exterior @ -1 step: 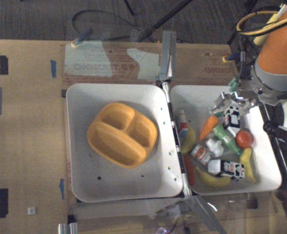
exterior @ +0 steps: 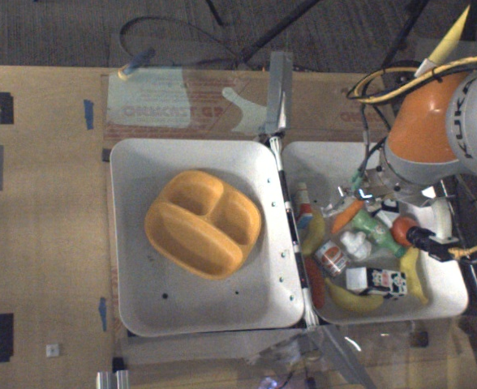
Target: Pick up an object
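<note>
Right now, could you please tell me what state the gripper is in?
Gripper: over the right bin, above the pile of toys; open or closed cannot be told.

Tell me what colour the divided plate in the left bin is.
Yellow-orange plate, clear in the camera view.

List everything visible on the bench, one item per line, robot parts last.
left bin: 1, white, left half of bench
divided plate: 1, orange-yellow, middle of left bin
right bin: 1, white, right of left bin
bananas: 2, yellow, near edge of right bin
carrot: 1, orange, upper part of right bin's pile
blue tape: several strips, on bench
arm: 1, grey and orange, over right bin
end effector: 1, dark, above pile
</note>
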Controlling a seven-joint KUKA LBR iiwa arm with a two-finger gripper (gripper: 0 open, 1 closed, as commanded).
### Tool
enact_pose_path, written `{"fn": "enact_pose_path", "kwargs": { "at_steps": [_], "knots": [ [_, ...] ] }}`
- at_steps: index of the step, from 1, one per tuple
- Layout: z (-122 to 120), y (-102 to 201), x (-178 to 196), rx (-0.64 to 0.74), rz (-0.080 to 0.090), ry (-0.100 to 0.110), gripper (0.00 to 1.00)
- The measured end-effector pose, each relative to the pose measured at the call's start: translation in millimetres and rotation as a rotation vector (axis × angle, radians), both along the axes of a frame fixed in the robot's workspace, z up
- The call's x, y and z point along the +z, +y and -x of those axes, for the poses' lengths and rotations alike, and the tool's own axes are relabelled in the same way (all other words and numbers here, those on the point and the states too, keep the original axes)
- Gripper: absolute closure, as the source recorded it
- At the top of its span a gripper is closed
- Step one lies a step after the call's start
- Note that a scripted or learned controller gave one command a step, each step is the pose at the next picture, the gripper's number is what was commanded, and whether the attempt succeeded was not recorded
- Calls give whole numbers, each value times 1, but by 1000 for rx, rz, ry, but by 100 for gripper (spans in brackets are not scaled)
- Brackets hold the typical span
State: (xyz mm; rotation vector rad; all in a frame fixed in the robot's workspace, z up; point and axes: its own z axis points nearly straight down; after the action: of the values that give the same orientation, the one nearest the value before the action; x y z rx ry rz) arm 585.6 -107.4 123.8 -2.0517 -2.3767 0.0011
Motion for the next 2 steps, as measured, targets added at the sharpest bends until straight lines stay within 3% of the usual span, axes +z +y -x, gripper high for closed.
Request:
{"fn": "enact_pose_path", "kwargs": {
  "at_steps": [1, 2],
  "knots": [
    [-15, 24, 61, -317, 1, -3, 0],
    [-15, -17, -24, -411, 1, -4, 0]
  ]
}}
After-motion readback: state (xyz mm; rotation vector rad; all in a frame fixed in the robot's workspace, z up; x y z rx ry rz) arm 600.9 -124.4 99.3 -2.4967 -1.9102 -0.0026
